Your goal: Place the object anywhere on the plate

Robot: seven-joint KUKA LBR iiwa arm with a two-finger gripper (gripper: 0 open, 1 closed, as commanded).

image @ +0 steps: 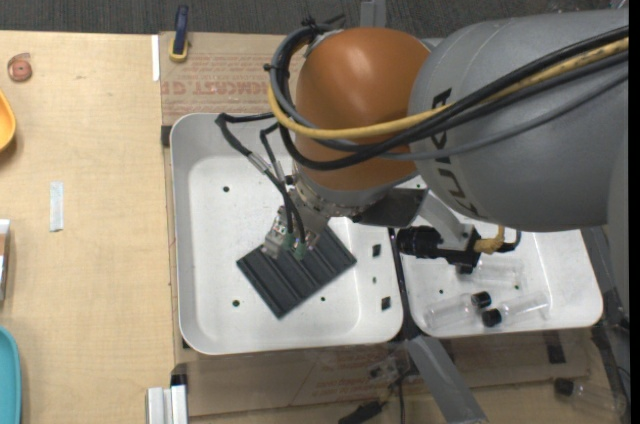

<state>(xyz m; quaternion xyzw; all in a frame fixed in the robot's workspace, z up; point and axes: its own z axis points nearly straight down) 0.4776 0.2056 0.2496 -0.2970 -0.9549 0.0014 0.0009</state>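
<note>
Presently the grey KUKA arm with its orange band (355, 102) reaches in from 3 o'clock and covers much of both bins; a yellow cable and several black cables (290, 112) loop around the orange section; the two-finger gripper (292, 240) sits below the wrist, over the left shallow white plastic bin (200, 212), directly at the upper edge of a dark grey ribbed rectangular object (295, 272). Whether the fingers stand apart or together cannot be told, since the wrist and cabling hide the fingertips; it likewise cannot be told whether the gripper touches the ribbed object or merely hangs above it.

The dark grey ribbed rectangular object lies flat on the floor of the left bin, rotated so its long axis runs from 8 o'clock to 2 o'clock; it occupies the bin's lower centre, apart from the bin walls; small black dots mark the bin floor around it.

The right shallow white plastic bin (570, 297) adjoins the left bin at 3 o'clock; a clear plastic item with small black round parts (490, 307) rests in its lower area, at 4 o'clock from the gripper.

The light wooden bench surface (80, 162) extends toward 9 o'clock; at its left edge an orange curved piece (5, 127) and a teal curved piece (8, 377) are cut off by the frame; a small blue clamp (181, 30) sits at 11 o'clock from the left bin, on the brown cardboard sheet (225, 72).
</note>
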